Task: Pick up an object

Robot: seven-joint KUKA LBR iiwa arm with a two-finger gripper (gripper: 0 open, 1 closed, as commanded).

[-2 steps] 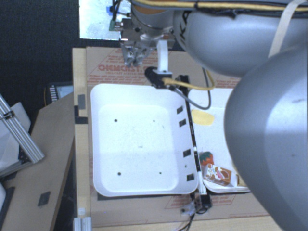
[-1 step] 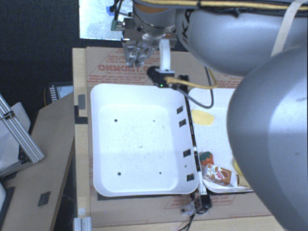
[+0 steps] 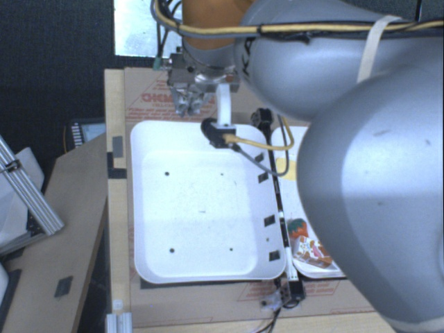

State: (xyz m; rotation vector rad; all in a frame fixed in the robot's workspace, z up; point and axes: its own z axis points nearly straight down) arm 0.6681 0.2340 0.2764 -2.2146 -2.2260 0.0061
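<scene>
While the hand (image 3: 186, 105) hovers, the orange-red item (image 3: 309, 247) lies well apart.

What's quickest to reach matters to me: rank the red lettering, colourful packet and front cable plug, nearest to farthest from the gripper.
1. Red lettering: just left of gripper.
2. Colourful packet: right bin.
3. Cable plug: far front edge.

The grey arm (image 3: 347, 116) reaches in from the right, jaws pointing downward.

Small object (image 3: 309, 245), orange, red and green patches, in right bin (image 3: 325, 272), near-left corner; partly hidden
</scene>
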